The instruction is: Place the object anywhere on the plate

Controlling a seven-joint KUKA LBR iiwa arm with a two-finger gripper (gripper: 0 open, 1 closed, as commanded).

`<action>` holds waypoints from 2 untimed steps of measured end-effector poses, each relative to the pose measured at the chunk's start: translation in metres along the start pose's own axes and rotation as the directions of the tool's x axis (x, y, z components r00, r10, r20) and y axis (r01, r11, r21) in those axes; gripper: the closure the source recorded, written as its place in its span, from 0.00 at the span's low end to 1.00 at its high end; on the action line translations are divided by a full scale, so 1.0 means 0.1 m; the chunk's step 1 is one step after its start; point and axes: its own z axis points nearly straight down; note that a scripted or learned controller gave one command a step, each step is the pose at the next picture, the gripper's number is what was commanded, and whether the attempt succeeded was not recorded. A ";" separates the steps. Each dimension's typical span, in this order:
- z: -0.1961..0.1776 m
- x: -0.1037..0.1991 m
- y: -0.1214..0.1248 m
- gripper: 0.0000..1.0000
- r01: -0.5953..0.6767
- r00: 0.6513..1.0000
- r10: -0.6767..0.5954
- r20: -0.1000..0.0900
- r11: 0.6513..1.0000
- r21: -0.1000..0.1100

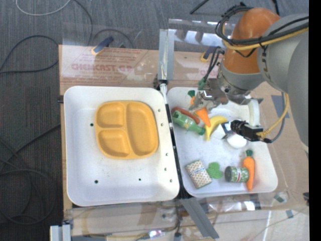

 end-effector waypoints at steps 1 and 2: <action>0.32 0.69 -0.13 1.00 0.267 0.964 -0.267 -0.006 0.964 -0.001; 0.32 0.68 -0.13 0.00 0.267 0.964 -0.267 -0.006 0.964 -0.002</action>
